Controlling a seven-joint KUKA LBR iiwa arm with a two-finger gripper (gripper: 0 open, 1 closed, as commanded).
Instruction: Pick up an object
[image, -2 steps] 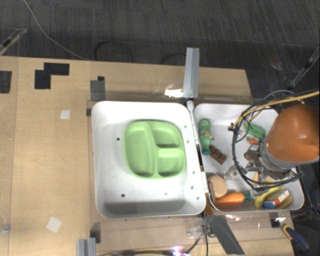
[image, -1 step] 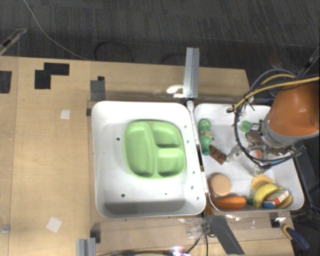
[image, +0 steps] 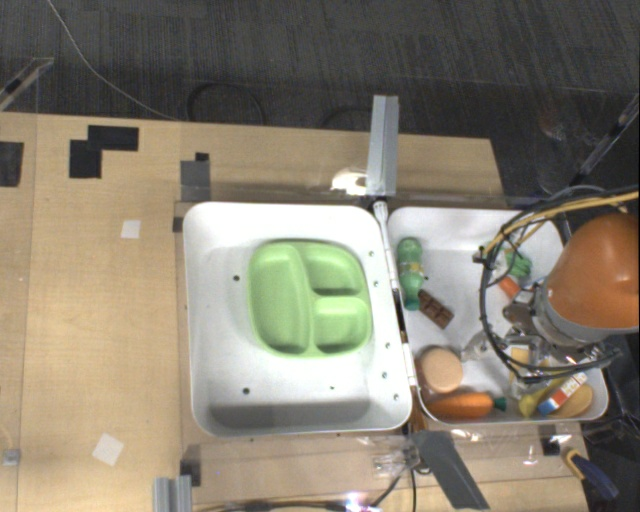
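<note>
Orange and bulky, the arm's wrist band (image: 600, 270) sits closest to the lens at the right edge and covers much of the right bin (image: 455, 225). Starting from the left, the pale wood counter (image: 90, 330) carries the left bin (image: 215, 300), which holds a green divided tray (image: 305, 297) near its middle. Across the shared wall, the right bin holds a green bottle-like toy (image: 409, 262) near its left side, a small brown bar (image: 435, 308) just beside it, a round tan piece (image: 441, 369) lower down, and an orange carrot-shaped piece (image: 463, 405) along the front wall. Further right, the hand (image: 527, 352) hangs low among looping cables, over a jumble of small coloured items (image: 550, 398) too cluttered to name. Whether it is spread or pressed together cannot be told; the arm hides it. The tan piece and the carrot lie to its left, near but apart.
</note>
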